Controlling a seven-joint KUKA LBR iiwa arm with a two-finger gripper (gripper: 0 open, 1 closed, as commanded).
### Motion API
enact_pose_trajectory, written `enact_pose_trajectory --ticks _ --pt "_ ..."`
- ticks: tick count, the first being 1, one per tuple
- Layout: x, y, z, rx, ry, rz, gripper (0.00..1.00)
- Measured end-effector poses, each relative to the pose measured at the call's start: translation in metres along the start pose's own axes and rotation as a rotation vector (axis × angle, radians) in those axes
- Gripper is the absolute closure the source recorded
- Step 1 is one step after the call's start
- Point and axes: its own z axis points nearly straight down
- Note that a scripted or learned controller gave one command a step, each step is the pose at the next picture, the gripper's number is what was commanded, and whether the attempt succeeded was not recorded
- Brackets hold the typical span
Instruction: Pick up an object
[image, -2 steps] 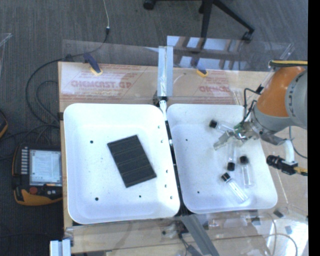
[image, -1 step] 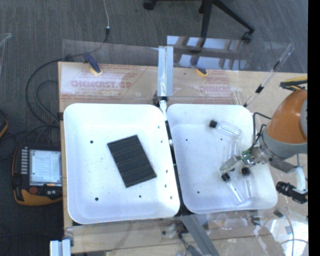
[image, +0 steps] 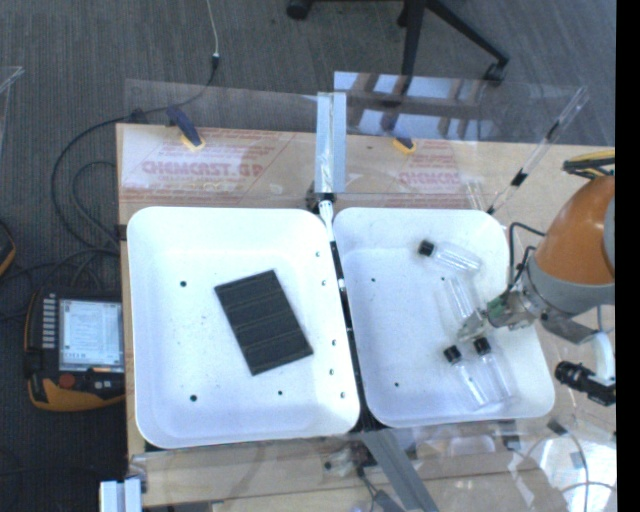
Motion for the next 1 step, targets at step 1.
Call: enact_pose_trajectory --ticks 1 --pt "0.0014 0.0003 0.0001 0.001 0.003 -0.001 0.00"
